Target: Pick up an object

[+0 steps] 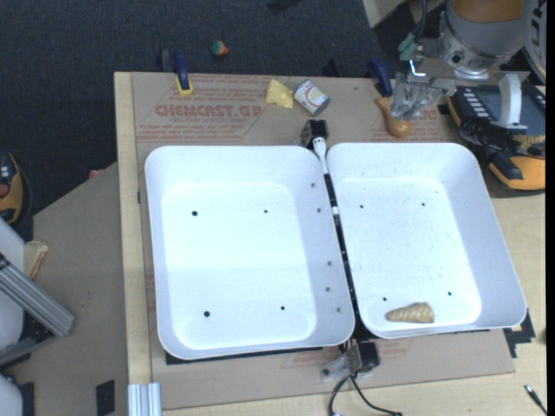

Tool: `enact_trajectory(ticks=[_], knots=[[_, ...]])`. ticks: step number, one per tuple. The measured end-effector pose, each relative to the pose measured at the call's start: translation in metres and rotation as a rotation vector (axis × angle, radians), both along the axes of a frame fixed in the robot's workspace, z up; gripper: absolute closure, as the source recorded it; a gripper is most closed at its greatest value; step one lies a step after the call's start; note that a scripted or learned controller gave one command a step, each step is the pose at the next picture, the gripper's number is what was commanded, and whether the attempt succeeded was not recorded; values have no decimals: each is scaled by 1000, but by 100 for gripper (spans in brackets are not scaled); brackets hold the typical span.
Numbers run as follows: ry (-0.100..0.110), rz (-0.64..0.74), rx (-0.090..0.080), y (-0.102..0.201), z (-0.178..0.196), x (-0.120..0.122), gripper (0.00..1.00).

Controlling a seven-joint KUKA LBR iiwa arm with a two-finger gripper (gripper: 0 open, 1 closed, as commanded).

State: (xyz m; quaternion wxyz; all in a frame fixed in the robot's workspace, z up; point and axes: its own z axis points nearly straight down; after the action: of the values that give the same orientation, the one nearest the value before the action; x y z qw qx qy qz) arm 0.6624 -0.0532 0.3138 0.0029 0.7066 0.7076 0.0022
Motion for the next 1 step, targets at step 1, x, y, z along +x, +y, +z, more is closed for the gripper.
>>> enact_trajectory(ticks=[1], knots=[[12, 5, 3, 83, -36, -6, 100]])
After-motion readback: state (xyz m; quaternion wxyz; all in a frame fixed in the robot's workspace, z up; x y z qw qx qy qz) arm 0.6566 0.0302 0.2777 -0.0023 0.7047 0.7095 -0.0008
